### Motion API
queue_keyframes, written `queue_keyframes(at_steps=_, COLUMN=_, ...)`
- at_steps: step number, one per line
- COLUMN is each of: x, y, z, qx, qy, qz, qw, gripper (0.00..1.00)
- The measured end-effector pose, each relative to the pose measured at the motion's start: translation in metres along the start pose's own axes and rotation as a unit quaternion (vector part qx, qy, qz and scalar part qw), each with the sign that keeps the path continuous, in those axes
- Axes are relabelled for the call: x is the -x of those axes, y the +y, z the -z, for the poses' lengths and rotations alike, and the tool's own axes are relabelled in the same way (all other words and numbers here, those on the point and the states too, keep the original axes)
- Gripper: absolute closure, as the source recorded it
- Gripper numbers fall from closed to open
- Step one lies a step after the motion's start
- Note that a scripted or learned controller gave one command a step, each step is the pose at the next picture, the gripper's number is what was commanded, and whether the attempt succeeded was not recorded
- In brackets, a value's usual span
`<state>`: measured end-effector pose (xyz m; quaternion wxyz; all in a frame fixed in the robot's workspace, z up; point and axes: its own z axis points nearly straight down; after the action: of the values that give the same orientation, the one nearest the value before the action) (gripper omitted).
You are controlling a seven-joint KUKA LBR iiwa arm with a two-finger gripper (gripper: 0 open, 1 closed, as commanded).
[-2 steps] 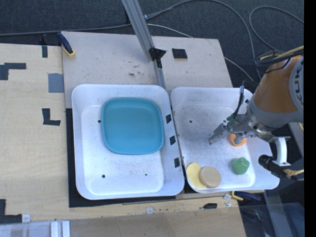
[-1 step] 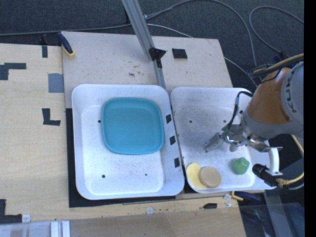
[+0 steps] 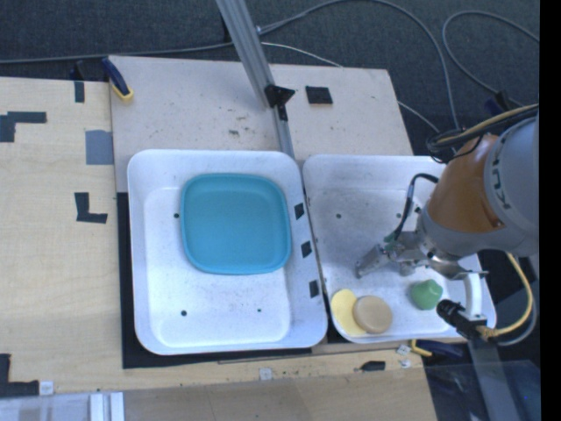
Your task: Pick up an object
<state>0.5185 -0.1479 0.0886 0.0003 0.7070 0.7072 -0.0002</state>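
The left bin (image 3: 149, 235) holds a square teal plate (image 3: 235, 223), lying flat near its middle. In the right bin (image 3: 351, 182), a tan round object (image 3: 373, 314) sits atop a yellow piece (image 3: 344, 310) by the near wall, with a green ball (image 3: 426, 294) just to their right. The gripper (image 3: 379, 260) hangs low over bare floor, above and between these pieces. Closing here would likely catch nothing; the ball could also roll off if nudged. Whether the gripper is spread or pressed together, I cannot tell; nothing shows between its fingers.

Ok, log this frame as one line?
gripper: low in right bin, holds nothing | green object, tan disc: near edge | blue plate: left bin
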Motion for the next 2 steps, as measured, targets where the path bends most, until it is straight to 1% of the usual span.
queue_keyframes(at_steps=1, x=0.001, y=0.001, z=0.012, qx=0.001, qy=0.000, qz=0.000, qw=1.0000, gripper=1.00)
queue_keyframes(at_steps=2, x=-0.005, y=0.010, z=0.062, qx=0.002, qy=0.000, qz=0.000, qw=1.0000, gripper=1.00)
